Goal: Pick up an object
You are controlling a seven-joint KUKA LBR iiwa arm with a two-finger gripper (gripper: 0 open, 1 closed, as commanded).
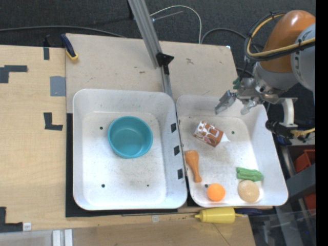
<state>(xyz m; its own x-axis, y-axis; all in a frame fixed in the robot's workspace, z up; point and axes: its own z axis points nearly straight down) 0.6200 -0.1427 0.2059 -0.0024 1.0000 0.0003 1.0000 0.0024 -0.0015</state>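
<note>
My gripper [237,105] hangs over the back edge of the right bin [266,137], its two fingers spread open with nothing between them. Below and left of it a brown-and-white carton [208,133] lies tilted on the bin floor. An orange drumstick-shaped toy [193,165] lies near the bin's left wall. At the front of the bin sit an orange ball [216,192], a beige egg-like object [248,191] and a green piece [249,174] just behind the egg.
The left bin [87,152] holds a teal bowl [130,137]. A yellow bottle [218,215] lies outside the right bin's front rim. A grey metal pole [146,27] slants down to the divide between the bins. Cables loop behind the bench.
</note>
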